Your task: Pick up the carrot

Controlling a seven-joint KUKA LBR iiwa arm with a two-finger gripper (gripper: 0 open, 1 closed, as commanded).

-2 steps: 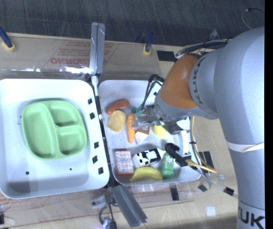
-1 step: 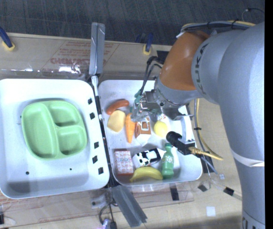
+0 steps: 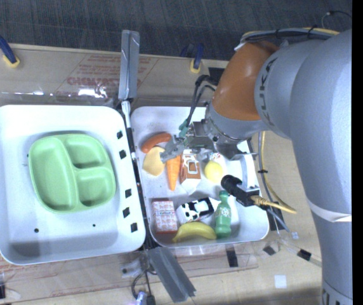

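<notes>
The carrot [image 3: 172, 175] is a short orange cone lying in the right bin [image 3: 156, 116], thick end up and tip pointing toward the near side. My gripper [image 3: 173, 150] reaches in from the right and sits right at the carrot's upper end, between a pale yellow fruit [image 3: 153, 162] and a small brown carton [image 3: 191, 168]. The wrist covers the spot where gripper and carrot meet, so contact is hidden. The carrot still rests on the bin floor.
An orange-red sausage [image 3: 155, 140] lies just behind the carrot. A lemon [image 3: 213, 170], green bottle [image 3: 223, 215], banana [image 3: 194, 232], red box [image 3: 164, 214] and black-and-white toy [image 3: 197, 210] crowd the same bin. The left bin [image 3: 16, 234] holds a green divided plate [image 3: 72, 171].
</notes>
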